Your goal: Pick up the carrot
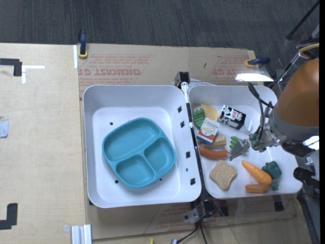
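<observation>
The carrot (255, 172) is orange with a green leafy top (272, 170). It lies slanted in the right bin (284, 189), near the front right corner. My gripper (238, 149) hangs low over the middle of that bin, just left of and behind the carrot's thin tip. It is apart from the carrot, and nothing shows in its grasp. A small green piece (234, 141) lies right beside the gripper. The grey arm with its orange band (303, 95) reaches in from the right.
Around the gripper lie a red sausage (213, 153), a bread slice (223, 175), a small orange piece (256, 188), a little carton (208, 130), a black-and-white cow box (233, 116) and green and yellow food (203, 114). The left bin (96, 136) holds a blue divided plate (138, 151).
</observation>
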`<state>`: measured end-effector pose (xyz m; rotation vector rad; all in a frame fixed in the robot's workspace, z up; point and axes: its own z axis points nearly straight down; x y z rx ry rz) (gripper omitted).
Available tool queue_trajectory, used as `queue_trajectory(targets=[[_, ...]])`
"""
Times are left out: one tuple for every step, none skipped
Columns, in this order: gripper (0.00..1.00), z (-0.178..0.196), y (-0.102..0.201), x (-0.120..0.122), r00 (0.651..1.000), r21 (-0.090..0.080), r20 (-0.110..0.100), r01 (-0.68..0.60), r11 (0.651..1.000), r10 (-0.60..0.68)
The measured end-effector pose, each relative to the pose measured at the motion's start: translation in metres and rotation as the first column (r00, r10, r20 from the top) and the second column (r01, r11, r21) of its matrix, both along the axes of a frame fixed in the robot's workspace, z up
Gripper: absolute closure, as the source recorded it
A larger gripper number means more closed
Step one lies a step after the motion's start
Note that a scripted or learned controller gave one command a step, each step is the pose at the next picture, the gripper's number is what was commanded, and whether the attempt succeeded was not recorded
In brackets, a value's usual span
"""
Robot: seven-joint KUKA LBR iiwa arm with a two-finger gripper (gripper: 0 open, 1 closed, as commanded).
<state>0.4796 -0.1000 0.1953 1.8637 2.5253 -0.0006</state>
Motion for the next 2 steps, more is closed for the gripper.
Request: queue_trajectory(targets=[[0.00, -0.1022, -0.0388, 0.0001, 0.998, 0.000, 0.003, 0.060, 0.998, -0.060], [1.00, -0.0928, -0.0382, 0.0023, 0.998, 0.003, 0.005, 0.061, 0.998, -0.061]])
